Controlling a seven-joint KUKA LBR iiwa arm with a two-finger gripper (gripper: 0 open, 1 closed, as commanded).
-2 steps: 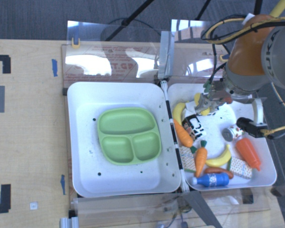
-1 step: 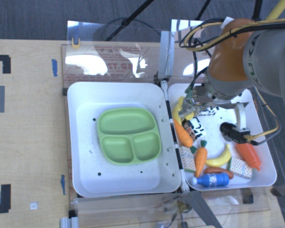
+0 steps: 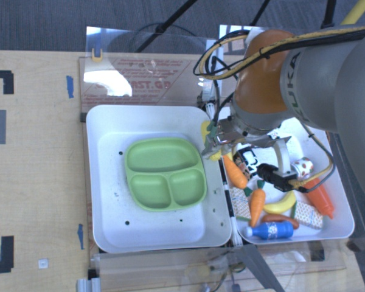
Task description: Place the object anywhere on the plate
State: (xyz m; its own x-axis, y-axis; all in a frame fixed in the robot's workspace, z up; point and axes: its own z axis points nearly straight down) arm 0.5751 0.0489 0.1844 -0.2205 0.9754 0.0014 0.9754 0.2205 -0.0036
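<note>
A light green plate (image 3: 165,173) with three compartments lies in the middle of the left white bin (image 3: 109,132); nothing rests on it. My gripper (image 3: 215,140) hangs low over the wall between the two bins, just off the plate's upper right corner. A small yellow piece (image 3: 206,128) shows right against the gripper, with another bit of yellow (image 3: 215,157) below it; I cannot make out whether it is held. The arm's orange band and grey body cover the back of the right bin.
The right bin (image 3: 344,227) holds several toys: an orange carrot (image 3: 234,172) by the divider, a second carrot (image 3: 257,203), a banana (image 3: 280,202), a blue bottle (image 3: 271,230), an orange-red piece (image 3: 320,198), a white spotted cube (image 3: 303,166).
</note>
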